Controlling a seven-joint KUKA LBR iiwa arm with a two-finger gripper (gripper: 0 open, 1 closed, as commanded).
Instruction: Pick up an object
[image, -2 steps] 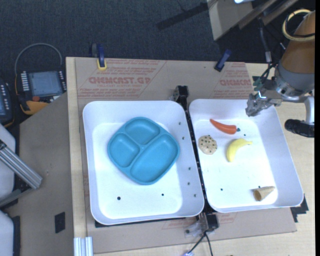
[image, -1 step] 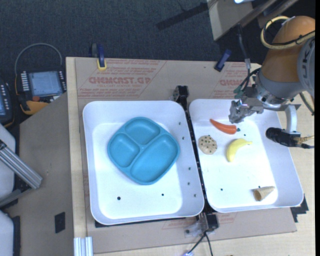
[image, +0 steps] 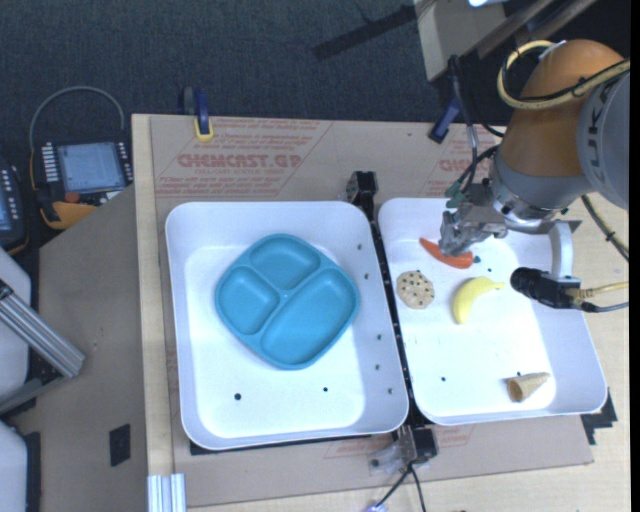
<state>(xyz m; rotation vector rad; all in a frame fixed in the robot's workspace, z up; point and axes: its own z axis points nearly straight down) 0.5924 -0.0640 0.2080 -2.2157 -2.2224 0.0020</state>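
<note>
The left bin (image: 190, 300) holds a blue divided plate (image: 288, 298), which lies flat near the middle. In the right bin (image: 570, 370) I see a yellow banana (image: 472, 297), a round cookie (image: 414, 289) just left of it, and a small cone (image: 528, 384) near the front corner, well apart from the others. My gripper (image: 459, 243) stands at the back part of the right bin, directly over an orange carrot (image: 451, 256). My jaws seem to touch it, but I cannot tell how far they are open, or whether they hold it.
</note>
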